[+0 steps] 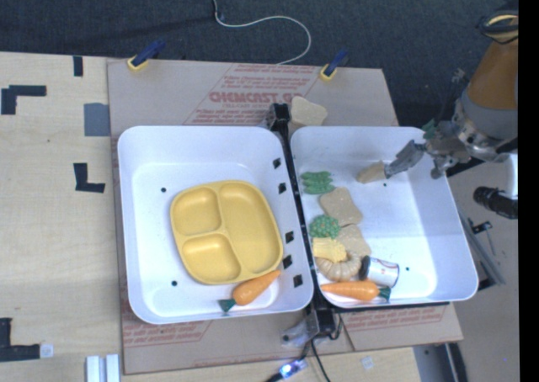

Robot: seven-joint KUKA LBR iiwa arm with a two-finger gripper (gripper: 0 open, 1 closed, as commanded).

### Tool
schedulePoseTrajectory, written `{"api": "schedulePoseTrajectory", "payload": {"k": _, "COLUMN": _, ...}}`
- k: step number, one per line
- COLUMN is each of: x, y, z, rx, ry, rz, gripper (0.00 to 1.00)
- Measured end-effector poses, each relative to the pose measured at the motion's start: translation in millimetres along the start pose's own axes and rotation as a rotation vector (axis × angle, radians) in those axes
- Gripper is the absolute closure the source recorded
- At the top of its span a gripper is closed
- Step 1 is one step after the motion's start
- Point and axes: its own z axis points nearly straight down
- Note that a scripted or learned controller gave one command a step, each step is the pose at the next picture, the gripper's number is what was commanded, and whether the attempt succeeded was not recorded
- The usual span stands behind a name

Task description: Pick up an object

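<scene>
From my seat the gripper [402, 161] is low over the far right part of the right bin [438, 229], reaching in from the right with the fingers pointing left. I can't tell whether they're apart or closed; they blur into one grey wedge at this angle.

Nearest thing to it is the small tan piece [370, 173], just beside the fingertip end, on its left and a bit toward the near side. It looks touching or nearly so, can't tell which. I don't see it between the fingers, so I'm not calling it held. Its long axis runs roughly left-right, about in line with the fingers, so in my view a pinch across it needs the wrist turned or a short shift left and down.

Everything else sits farther left against the divider: green leafy piece [317, 182], tan slice [340, 204], broccoli-like piece [324, 226], yellow corn [328, 249], a small can [381, 272] and a carrot [350, 290] at the near wall. All well apart from the gripper.

Left bin [139, 204] holds the yellow divided plate [226, 230] and a second carrot [254, 289].
</scene>
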Motion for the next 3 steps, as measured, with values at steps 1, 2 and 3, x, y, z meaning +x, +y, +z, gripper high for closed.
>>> {"api": "schedulePoseTrajectory", "payload": {"k": 1, "x": 0.3, "y": 3.3, "z": -8.5, "rx": -0.014, "ry": -0.003, "rz": -0.003, "gripper": 0.0}}
{"api": "schedulePoseTrajectory", "payload": {"k": 2, "x": 6.3, "y": 2.3, "z": 54.6, "rx": -0.01, "ry": -0.003, "rz": -0.005, "gripper": 0.0}}
{"api": "schedulePoseTrajectory", "payload": {"k": 3, "x": 7.8, "y": 2.5, "z": 108.3, "rx": -0.011, "ry": -0.004, "rz": -0.005, "gripper": 0.0}}
